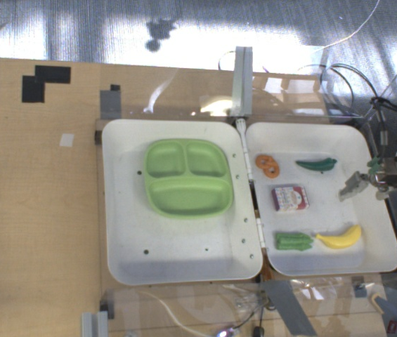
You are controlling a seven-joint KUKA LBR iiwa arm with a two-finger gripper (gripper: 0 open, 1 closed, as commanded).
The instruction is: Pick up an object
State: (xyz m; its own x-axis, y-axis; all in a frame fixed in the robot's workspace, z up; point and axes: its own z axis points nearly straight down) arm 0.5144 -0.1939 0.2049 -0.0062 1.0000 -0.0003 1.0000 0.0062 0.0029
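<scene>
**Gripper over right bin, nothing held**

Gripper (367, 186) sat at the right bin's (377, 258) right edge, fingers spread, holding nothing. Banana (340, 239), green pepper (317, 164), pretzel (268, 165), small box (290, 198) lay there. Green tray (187, 177) in left bin (124, 258).

Bench, two bins and a green plate

On the tan bench (36, 209) the left bin (128, 244) holds a green three-part plate (187, 177), set a little toward 12 o'clock of the bin's middle. The right bin (310, 258) sits touching it at 3 o'clock. A grey post (242, 83) stands at 12 o'clock of their seam. Black patches (43, 81) mark the bench at 10 o'clock of the left bin, and cables (346, 83) loop at 1 o'clock of the right bin.
</scene>
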